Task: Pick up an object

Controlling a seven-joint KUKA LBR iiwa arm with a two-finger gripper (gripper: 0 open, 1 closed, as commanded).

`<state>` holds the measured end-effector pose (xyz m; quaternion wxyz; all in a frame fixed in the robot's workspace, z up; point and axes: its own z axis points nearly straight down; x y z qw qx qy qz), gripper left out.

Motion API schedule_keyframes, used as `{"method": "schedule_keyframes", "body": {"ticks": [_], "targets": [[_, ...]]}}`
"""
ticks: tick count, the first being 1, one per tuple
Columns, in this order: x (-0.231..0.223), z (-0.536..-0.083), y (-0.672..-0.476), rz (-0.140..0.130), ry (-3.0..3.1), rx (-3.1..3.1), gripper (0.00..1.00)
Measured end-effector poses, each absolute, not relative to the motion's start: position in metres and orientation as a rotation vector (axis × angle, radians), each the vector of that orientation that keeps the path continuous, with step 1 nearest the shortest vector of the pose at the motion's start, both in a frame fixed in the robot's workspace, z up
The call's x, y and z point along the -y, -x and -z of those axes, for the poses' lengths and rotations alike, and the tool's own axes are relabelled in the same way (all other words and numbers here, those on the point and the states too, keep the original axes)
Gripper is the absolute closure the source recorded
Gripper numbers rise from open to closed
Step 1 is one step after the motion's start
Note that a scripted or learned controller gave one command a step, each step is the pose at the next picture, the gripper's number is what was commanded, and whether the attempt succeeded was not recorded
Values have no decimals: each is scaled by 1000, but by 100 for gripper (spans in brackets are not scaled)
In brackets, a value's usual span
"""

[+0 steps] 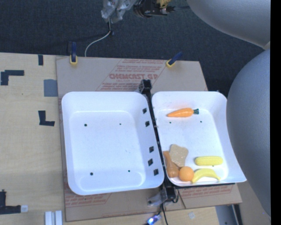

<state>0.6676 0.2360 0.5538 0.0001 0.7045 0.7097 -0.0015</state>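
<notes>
The objects to pick all lie in the right bin. A carrot, orange with a small green top at its right end, lies alone across the far part of this bin. The others are crowded in the near part. A tan slice of bread leans over a brownish-orange long piece beside the bin's left wall. An orange ball touches that piece at the near end. Just right of the ball lies a curved yellow banana, and a yellow cob of corn lies just beyond the banana.

The left bin stands against the right one, and black clips join the two rims. Both rest on a cardboard sheet with red print, held at its far edge by two blue and yellow clamps. The sheet is on a pale wooden bench.

The gripper is at the far edge, over the dark floor, well apart from all the objects. It is blurred, so I cannot tell if it is apart or together. The grey arm covers the right side.
</notes>
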Motion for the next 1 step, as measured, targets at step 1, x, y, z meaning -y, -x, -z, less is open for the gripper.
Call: {"method": "schedule_keyframes", "body": {"ticks": [1], "targets": [[-237, -563, -667, 7, -2211, -2232, 100]]}}
